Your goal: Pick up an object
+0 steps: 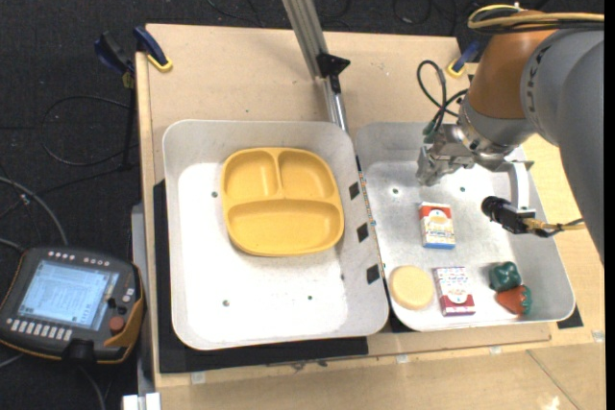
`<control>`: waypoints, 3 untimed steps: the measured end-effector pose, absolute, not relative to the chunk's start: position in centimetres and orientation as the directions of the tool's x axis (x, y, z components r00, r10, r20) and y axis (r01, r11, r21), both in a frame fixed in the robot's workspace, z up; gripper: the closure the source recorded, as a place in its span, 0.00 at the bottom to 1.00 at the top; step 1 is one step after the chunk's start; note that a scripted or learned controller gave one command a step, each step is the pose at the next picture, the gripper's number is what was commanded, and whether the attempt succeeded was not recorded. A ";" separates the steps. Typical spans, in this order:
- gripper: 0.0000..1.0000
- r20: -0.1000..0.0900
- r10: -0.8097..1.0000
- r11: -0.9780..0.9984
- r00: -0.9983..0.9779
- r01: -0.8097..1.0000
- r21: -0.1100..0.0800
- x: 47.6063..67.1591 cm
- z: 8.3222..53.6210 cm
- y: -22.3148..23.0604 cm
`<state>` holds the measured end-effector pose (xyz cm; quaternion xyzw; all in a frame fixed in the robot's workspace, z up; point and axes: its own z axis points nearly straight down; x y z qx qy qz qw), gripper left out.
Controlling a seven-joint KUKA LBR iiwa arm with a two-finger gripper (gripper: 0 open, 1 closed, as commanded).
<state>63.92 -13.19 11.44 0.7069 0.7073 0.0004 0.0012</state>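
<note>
Grey gripper (434, 163) hovers over the right bin (548, 288), can't tell its grip state. Pick candidates sit nearer the camera: small carton (437, 226), round tan disc (411, 287), second carton (455, 291). Yellow tray (282, 201) fills the left bin (192, 235).

text: none legible | small cartons (437, 226) (454, 290): printed faces too small to read | pendant screen (60, 293): lit, content blurred

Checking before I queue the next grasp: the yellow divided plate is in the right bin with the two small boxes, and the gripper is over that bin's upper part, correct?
Not quite. The yellow divided plate lies alone in the left bin. The camera view shows the two small boxes and the gripper at the right bin.
</note>
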 end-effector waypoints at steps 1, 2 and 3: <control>1.00 -0.002 1.000 0.002 -0.002 1.000 0.008 63.7 17.7 -12.9; 1.00 -0.002 1.000 0.003 -0.003 1.000 0.008 63.8 23.1 -12.9; 1.00 -0.001 1.000 0.002 -0.002 1.000 0.002 63.9 22.7 -12.8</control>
